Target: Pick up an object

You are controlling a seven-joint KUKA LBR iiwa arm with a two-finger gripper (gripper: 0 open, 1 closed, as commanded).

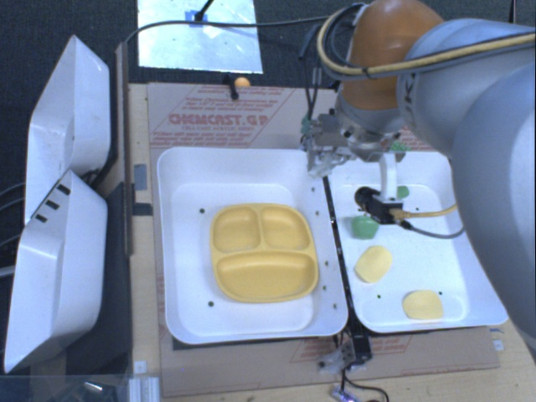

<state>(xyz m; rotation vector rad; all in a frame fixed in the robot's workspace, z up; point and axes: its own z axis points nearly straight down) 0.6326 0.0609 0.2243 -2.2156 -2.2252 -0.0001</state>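
A yellow divided plate (263, 252) lies in the middle of the left bin (184, 224). In the right bin (469, 300) I see a green piece (365, 227), a pale yellow piece (373, 263) below it, and another yellow piece (423, 305) near the front edge. A smaller green bit (403, 192) lies further back. My gripper (321, 162) hangs over the far end of the rim between the two bins, above and to the left of the green piece. Nothing shows in its grasp.
The big grey arm with its orange band (385, 48) covers the right bin's back right part. Spare white bins (63, 224) lean at the far left. A shiny sheet (199, 22) and a small orange ball (241, 82) sit behind the bins.
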